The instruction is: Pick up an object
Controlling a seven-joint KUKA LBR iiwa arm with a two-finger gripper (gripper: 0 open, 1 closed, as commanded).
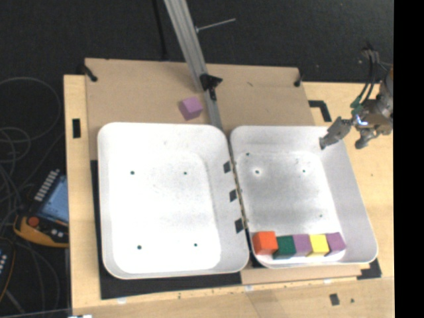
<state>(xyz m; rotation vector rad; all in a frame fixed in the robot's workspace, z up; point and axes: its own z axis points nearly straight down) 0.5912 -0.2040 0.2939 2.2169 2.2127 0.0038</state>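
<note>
- Grey metal end effector (346, 135): positioned at the right edge of the camera view, above the upper right rim of the right bin. Two fingers are visible, spread apart, one (331, 135) reaching over the bin's rim and the other (364, 138) outside it. State: released, with nothing between the fingers.
- Right bin (285, 184): shallow, white, with rounded corners and a lightly speckled floor. It lies directly below and to the left of the end effector.
- Task objects: five small cubes lined up in a row along the near wall of the right bin, each touching or just beside its neighbour. From left to right: orange cube (265, 242), green cube (285, 246), pale purple cube (303, 244), yellow cube (320, 244), second purple cube (335, 241). All have flat, plain faces and appear similar in size. The row is well apart from the end effector, on the opposite side of the bin.
- Left bin (165, 197): same white shallow form, set just beside the right bin, with dark clips (233, 195) along the seam between them.
- Stray purple cube (191, 108): rests on the brown board (132, 91) behind the left bin, outside both bins, near the base of a slanted metal post (189, 38).
- Surface (79, 197): light wood, carrying the board and both bins.
- Left of the surface: dark floor with loose cables (20, 138) and a handheld pendant (50, 211) with a blue screen.
</note>
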